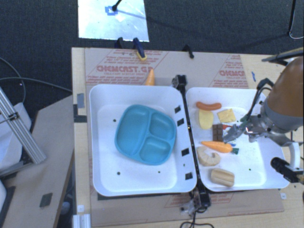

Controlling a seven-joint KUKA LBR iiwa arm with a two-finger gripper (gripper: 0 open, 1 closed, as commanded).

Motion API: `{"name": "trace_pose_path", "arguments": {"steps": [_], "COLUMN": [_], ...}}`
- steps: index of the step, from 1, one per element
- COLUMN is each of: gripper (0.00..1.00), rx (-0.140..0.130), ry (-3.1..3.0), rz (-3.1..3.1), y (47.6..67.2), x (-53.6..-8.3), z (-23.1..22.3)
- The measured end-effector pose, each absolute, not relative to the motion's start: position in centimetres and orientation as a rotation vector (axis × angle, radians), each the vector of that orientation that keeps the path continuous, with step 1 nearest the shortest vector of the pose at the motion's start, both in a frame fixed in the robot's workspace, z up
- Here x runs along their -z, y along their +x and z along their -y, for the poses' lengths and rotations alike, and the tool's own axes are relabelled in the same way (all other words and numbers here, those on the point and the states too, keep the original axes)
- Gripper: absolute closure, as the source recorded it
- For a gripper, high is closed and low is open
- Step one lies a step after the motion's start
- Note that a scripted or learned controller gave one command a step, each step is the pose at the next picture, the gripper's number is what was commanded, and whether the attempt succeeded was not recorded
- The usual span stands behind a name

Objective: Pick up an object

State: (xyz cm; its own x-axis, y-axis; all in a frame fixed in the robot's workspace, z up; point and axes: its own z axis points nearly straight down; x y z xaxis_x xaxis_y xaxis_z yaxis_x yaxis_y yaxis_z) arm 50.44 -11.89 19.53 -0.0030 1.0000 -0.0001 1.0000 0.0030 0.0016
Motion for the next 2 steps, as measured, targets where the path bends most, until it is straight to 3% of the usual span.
{"name": "trace_pose_path", "arguments": {"steps": [1, 2], "gripper": [0.0, 1.0], "rx": [-0.003, -0.003], "ry": [2.219, 2.221], "rz": [-2.223, -2.219], "y": [51.8, 51.8], "x": [-8.1, -9.5], "z": [10.9, 11.0]}}
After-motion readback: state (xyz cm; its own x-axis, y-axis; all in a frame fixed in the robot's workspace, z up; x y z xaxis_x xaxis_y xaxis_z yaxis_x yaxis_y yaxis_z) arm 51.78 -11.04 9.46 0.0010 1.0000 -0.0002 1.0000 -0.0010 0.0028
